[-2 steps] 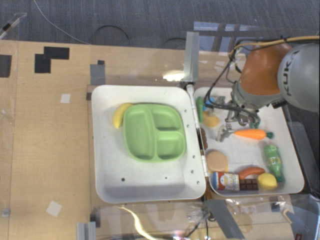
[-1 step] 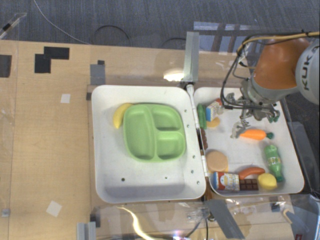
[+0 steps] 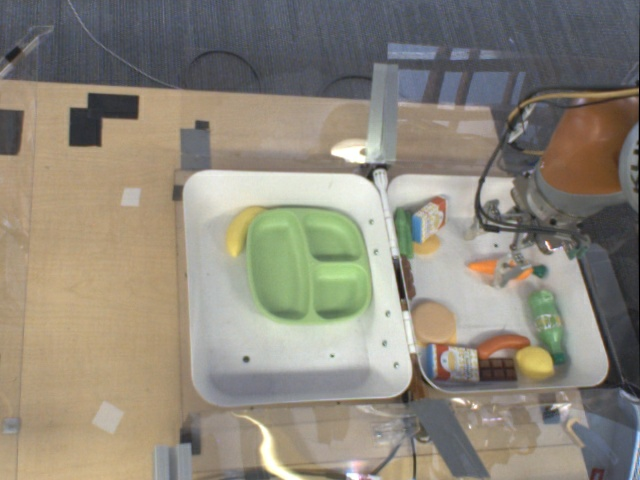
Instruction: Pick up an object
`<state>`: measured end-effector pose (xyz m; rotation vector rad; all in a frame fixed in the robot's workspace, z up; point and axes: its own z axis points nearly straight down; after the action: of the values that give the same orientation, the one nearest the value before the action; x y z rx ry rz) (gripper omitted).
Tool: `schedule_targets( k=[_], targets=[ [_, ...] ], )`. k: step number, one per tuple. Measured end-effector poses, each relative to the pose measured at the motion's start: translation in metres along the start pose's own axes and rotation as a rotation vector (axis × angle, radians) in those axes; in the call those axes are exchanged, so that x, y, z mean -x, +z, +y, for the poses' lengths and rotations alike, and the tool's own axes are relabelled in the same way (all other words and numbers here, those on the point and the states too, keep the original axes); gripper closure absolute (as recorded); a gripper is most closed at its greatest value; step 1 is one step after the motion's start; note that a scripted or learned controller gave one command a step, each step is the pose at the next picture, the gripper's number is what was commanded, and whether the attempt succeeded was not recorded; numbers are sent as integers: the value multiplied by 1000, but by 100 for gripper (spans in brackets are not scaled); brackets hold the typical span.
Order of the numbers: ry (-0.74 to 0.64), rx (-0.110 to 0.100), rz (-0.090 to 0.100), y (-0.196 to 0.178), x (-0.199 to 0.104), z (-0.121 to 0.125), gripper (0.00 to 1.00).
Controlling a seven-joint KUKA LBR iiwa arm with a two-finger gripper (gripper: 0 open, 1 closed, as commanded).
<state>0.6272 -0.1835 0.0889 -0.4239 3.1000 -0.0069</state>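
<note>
green divided plate (image 3: 305,265) over banana (image 3: 238,230), left bin (image 3: 215,348)

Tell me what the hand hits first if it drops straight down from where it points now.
Most likely the toy carrot, which lies in the right bin just below the hand. Depth is hard to judge from this slanted view, so it could land on bin floor beside it.

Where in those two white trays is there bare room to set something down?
The left bin has a bare strip along its near edge, below the green divided plate, and a narrower margin down its left side under the banana. The right bin is crowded; its one open patch lies mid-floor between the round cookie and the green bottle.
</note>
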Motion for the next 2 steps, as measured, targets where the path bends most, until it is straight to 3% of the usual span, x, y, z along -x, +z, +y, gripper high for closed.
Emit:
schedule_targets(
  k=[1, 2],
  targets=[
    [-9, 4, -2, -2, -26, 76, 0],
    [126, 1, -1, -1, 8, 97, 0]
  ],
)
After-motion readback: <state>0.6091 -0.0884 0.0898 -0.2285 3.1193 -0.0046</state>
